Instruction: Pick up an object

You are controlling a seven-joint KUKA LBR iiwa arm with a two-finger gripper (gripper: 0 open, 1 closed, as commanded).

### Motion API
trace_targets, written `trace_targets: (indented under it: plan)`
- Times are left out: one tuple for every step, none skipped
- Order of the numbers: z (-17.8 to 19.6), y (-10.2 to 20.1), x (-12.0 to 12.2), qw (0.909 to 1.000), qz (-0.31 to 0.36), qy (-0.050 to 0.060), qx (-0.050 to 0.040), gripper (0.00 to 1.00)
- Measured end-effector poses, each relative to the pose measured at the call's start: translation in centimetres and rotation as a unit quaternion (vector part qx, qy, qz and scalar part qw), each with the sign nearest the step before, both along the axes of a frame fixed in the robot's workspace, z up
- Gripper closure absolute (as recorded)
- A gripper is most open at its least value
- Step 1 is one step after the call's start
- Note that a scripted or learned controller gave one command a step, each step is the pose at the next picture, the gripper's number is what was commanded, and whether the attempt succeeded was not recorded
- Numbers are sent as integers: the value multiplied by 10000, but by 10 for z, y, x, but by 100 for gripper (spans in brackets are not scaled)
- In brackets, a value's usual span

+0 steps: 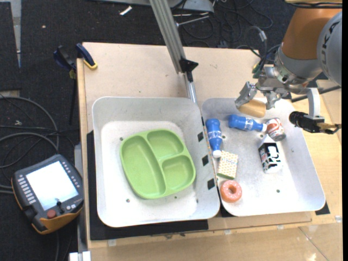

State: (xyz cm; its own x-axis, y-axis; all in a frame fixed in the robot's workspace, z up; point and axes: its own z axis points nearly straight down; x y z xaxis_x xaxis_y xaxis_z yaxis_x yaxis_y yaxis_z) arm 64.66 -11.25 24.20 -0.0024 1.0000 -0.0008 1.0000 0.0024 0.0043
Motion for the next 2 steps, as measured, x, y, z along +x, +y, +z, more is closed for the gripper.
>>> trace_targets:
  plan:
    - [9,54,-6,10000,27,22,14,100]
    - [-1,115,-8,10000,31,31,16,100]
